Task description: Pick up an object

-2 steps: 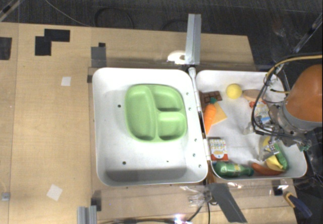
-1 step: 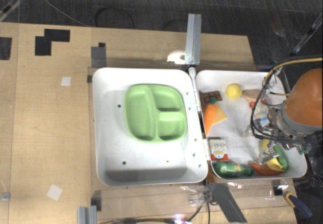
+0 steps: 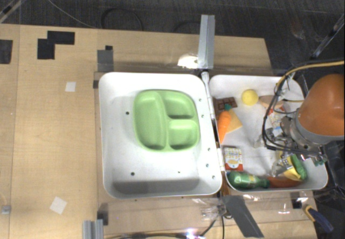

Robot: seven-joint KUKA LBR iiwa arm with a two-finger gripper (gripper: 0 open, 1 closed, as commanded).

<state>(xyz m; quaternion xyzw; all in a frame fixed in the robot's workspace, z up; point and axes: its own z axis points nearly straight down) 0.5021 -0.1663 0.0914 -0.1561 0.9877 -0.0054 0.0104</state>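
The right bin [image 3: 245, 78] holds several small objects. A yellow ball [image 3: 249, 97] lies near its back wall, beside a brown bar [image 3: 225, 105] and an orange wedge [image 3: 226, 124]. A red-and-white packet [image 3: 232, 158] sits lower down. Along the front wall lie a green bottle [image 3: 248, 181] and a red item [image 3: 283, 182]. My gripper [image 3: 284, 163] is lowered into the bin's front right corner, right by a yellow-green item [image 3: 297, 169]. The wrist and cables hide what lies under it.
The left bin [image 3: 116, 125] holds a green divided plate [image 3: 164, 119]. A metal post [image 3: 207, 41] stands behind the wall between the bins. The arm's orange band [image 3: 323, 106] overhangs the right bin's right side.
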